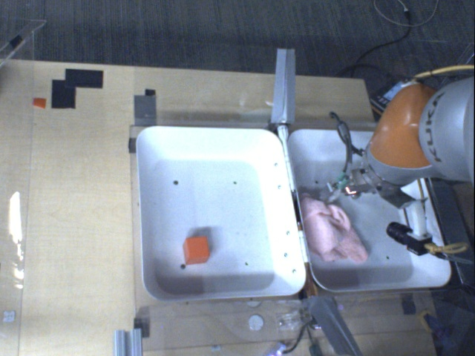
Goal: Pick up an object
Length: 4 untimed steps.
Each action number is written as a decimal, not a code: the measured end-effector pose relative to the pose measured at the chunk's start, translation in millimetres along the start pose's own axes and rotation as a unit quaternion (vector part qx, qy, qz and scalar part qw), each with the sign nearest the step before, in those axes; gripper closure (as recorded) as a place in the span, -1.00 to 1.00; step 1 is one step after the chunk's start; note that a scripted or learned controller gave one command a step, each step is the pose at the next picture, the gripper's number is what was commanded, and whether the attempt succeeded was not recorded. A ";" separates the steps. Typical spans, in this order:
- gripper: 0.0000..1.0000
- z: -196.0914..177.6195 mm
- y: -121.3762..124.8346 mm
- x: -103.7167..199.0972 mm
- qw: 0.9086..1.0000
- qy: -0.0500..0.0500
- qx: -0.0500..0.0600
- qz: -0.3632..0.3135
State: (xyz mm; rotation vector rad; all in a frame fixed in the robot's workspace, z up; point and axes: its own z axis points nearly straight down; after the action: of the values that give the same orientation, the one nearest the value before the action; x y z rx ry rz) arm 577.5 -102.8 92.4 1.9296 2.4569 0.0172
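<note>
**A:** Where do your objects lie?

**B:** You have two white bins side by side on the wooden counter (74,221). In the left bin (159,150) an orange cube (197,250) sits alone on the floor, toward the near left corner. In the right bin (430,273) a pink crumpled cloth (332,230) lies against the left wall, just beside the divider between the bins.

**A:** And your arm?

**B:** Your arm (438,132) reaches in from the right over the right bin, its orange band above the wrist. The jaws (347,187) point down above the bin's middle, just past the far edge of the pink cloth, well apart from the cube.

**A:** Grasping anything?

**B:** You cannot tell from here; the tips are too small and dark to read. Nothing is seen lifted off either bin floor.
</note>
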 end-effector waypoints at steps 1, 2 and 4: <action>-1.00 -1.5 -81.4 20.4 1.000 -0.001 -0.001 -0.020; -1.00 -1.1 -87.4 -28.3 0.999 -0.001 0.000 -0.044; -1.00 -0.9 -83.4 16.8 1.000 0.000 0.001 -0.022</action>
State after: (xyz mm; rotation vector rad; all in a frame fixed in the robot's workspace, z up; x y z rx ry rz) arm 492.5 -106.3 91.5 1.8772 2.4990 0.0147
